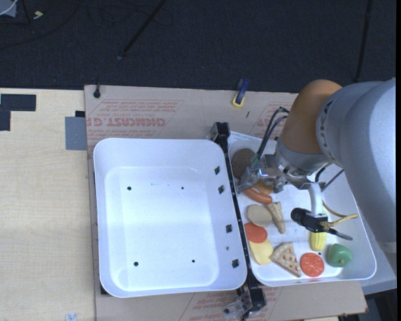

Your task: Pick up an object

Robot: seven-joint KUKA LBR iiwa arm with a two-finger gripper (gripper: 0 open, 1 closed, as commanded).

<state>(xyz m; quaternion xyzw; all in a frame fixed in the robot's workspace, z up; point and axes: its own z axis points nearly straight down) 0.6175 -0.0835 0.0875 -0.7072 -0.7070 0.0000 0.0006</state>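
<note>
We see two bins side by side on the pale wood bench (33,212). The shallow white left bin (160,226) has bare floor. The shallow white right bin (356,236) holds all the toy food.

The grey arm with its orange band (307,116) reaches in from the right. Its gripper (262,176) is low over the far left part of the right bin. We cannot tell whether it is released or clenched, and we see nothing held in it.

- The brown round disc (242,159) sits just left of the gripper, by the bin's left wall.
- The orange-red sausage (258,194) lies just near of the gripper. We cannot tell if they touch.
- The beige oval piece (258,214) and tan wedge (277,217) are side by side, nearer.
- The red-orange round slice (256,233) and yellow lump (260,251) lie along the left wall.
- The tan pizza-like triangle (287,258), second red-orange disc (312,265), small yellow cylinder (317,241) and green ball (339,254) lie along the near edge.
</note>
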